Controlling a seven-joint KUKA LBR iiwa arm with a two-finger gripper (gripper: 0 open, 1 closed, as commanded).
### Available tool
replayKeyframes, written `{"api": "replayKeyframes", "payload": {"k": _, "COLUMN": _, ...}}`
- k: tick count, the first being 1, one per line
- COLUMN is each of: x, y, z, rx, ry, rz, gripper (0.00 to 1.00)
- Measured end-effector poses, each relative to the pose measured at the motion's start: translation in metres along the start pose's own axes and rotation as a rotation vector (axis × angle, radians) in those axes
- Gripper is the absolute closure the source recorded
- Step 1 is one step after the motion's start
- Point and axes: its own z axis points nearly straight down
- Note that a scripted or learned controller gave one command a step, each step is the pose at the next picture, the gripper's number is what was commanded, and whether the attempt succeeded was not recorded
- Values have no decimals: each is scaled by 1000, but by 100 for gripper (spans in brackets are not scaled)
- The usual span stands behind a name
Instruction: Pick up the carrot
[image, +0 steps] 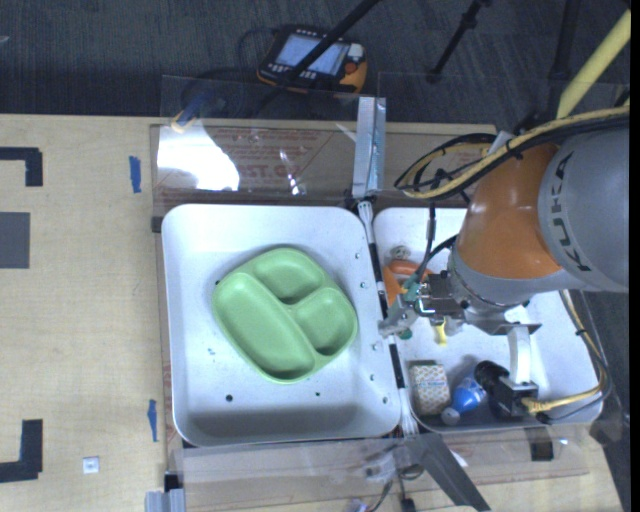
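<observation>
Carrot spotted: a small orange shape in the right bin, tucked against that bin's left wall toward the far side and partly hidden under the arm's hardware. Gripper hangs over that same left edge, just on the near side of the carrot and very close to it (whether the two touch, I cannot tell from this angle). Spread or pressed together? Cannot tell that either, because the wrist's bulk covers it, and nothing shows clamped in it. Big grey arm with its orange band reaches in from the right and covers much of the right bin. At the near end of that bin sits a patterned tan block by the left wall, with a blue rounded object just right of it. Over in the left bin, a green divided plate lies in the middle, turned on a diagonal, well apart from the gripper.
</observation>
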Motion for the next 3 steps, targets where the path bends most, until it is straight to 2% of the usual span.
{"api": "replayKeyframes", "payload": {"k": 1, "x": -41, "y": -22, "z": 0, "rx": 1, "ry": 1, "rz": 152, "gripper": 0}}
{"api": "replayKeyframes", "payload": {"k": 2, "x": -33, "y": 11, "z": 0, "rx": -3, "ry": -1, "rz": -32, "gripper": 0}}
{"api": "replayKeyframes", "payload": {"k": 3, "x": -46, "y": 62, "z": -1, "rx": -5, "ry": -2, "rz": -356, "gripper": 0}}
